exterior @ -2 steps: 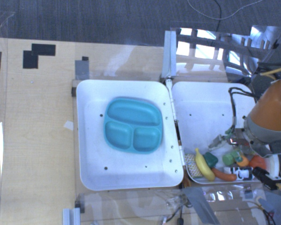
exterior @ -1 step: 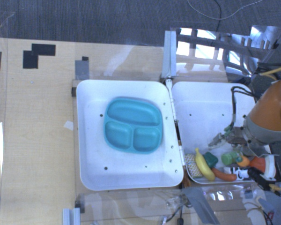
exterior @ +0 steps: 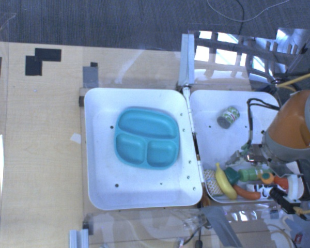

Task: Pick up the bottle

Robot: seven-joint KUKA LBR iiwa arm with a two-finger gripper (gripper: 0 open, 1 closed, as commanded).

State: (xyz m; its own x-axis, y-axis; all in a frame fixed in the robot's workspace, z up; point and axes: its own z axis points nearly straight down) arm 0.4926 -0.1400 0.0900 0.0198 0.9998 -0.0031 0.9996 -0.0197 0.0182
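Reaching into the right bin [exterior: 217, 105] from the right side, the grey arm with the orange band [exterior: 294, 123] hangs over that bin's near corner.

Item, gripper [exterior: 246, 156]: low over the clutter at the bin's front edge; whether it is wide or narrow cannot be told, since the wrist covers it.

Item, bottle [exterior: 248, 175]: green, lying on its side near the front wall of the right bin, just beside the banana [exterior: 225, 181] and touching or nearly touching the orange carrot-like piece [exterior: 246, 192]. An orange cap or small piece [exterior: 267, 178] sits at its right end. Nothing visible places the bottle in the gripper.

Item, can [exterior: 228, 117]: lying well apart, toward the far side of the same bin.

Item, blue divided tray [exterior: 146, 137]: in the left bin [exterior: 101, 154].

Handling note, as a judgement: the bottle is crowded, so the descent should centre across its narrow body, set crosswise to its long axis, and stay off the banana. A closing grip near the middle of the bottle should keep it from swinging on the lift. A round, smooth body may roll away if touched off-centre.
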